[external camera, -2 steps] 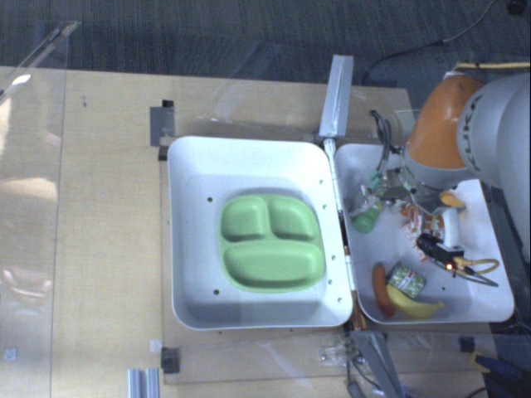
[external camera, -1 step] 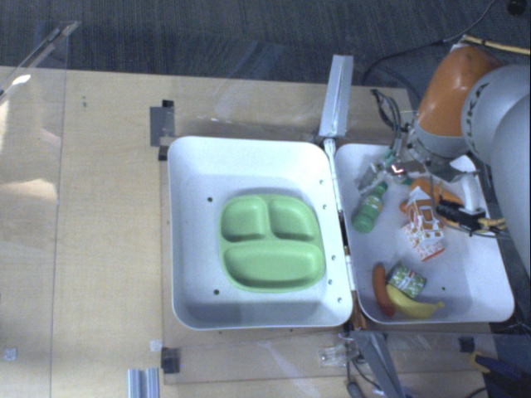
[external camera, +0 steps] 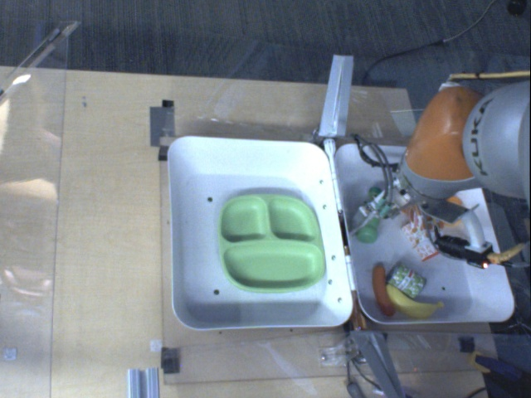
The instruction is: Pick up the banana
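A pale wooden bench (external camera: 91,222) carries two white bins. The left bin (external camera: 191,222) holds a green divided tray (external camera: 271,242) at its centre. The grey arm (external camera: 473,139) hangs over the right bin (external camera: 498,301); its gripper (external camera: 383,199), near the bin's left wall, seems buried in clutter, so the jaws' state can't be told. The banana (external camera: 412,306) lies along the near edge, beside a red sausage (external camera: 382,288)

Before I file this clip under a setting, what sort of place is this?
Most likely a robotics lab test bench, not a kitchen. A grey and orange arm reaches over two white bins fixed to a wooden bench, and the banana and green divided tray look like toy props.
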